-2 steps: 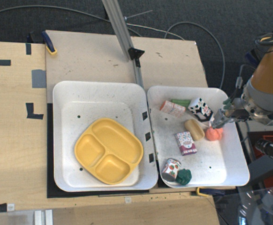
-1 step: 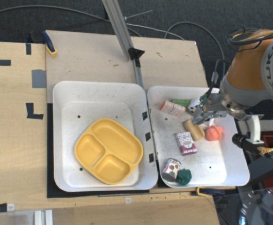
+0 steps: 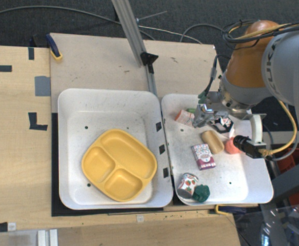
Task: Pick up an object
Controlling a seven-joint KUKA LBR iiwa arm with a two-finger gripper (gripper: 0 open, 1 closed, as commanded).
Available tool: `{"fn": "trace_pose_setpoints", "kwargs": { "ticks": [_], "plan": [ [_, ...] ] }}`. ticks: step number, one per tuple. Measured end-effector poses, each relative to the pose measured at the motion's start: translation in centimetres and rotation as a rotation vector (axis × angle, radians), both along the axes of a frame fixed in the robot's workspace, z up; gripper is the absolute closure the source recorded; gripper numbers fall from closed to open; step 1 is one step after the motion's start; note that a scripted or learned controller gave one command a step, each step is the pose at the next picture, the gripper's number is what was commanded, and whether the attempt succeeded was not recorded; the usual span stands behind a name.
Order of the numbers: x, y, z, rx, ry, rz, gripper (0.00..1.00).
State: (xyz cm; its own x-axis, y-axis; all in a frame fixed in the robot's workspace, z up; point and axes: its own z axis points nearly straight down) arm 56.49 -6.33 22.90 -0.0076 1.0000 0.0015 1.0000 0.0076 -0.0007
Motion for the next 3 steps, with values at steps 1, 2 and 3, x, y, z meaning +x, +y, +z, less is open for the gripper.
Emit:
{"fn": "trace_pose_setpoints", "kwargs": {
  "ticks": [1,2,3],
  "plan": [
    [2.0,4.7,0.7,0.0,-0.001,0.0,1.0],
    [2.8,10.1,1.2,0.0,0.0,0.0,1.0],
    [4.6,15.7,-0.6,-0.001,0.002,-0.001,1.0]
  ]
}}
